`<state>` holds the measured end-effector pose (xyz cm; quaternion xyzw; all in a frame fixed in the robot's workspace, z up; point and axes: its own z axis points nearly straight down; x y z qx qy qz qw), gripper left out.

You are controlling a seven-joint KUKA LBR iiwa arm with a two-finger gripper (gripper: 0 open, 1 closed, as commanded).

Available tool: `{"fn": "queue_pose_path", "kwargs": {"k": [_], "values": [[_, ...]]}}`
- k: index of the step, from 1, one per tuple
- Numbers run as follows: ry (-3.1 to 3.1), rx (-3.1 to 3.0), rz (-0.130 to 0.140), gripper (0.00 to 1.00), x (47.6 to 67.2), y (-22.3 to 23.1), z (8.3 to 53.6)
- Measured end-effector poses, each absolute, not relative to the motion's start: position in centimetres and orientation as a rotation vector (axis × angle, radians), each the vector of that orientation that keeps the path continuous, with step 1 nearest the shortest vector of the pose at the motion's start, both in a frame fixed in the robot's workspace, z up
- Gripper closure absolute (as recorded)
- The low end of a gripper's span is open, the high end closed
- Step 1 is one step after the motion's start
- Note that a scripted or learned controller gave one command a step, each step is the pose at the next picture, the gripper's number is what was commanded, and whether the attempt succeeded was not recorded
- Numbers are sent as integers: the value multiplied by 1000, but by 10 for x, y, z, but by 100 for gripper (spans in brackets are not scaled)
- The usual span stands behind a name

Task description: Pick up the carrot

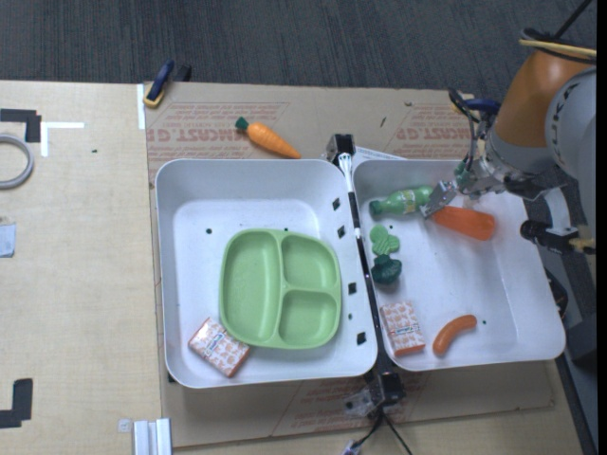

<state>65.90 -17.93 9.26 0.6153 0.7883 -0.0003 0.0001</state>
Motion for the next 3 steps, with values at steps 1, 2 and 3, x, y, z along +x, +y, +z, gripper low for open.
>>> {"fn": "queue_pose_path", "kwargs": {"k": [1,2,3], "values": [[2485,1936,-8,100,658,-179,102],[2382,2048,-1,100,603,-217,164],[2336,2102,-1,100,510,-116,92]]}}
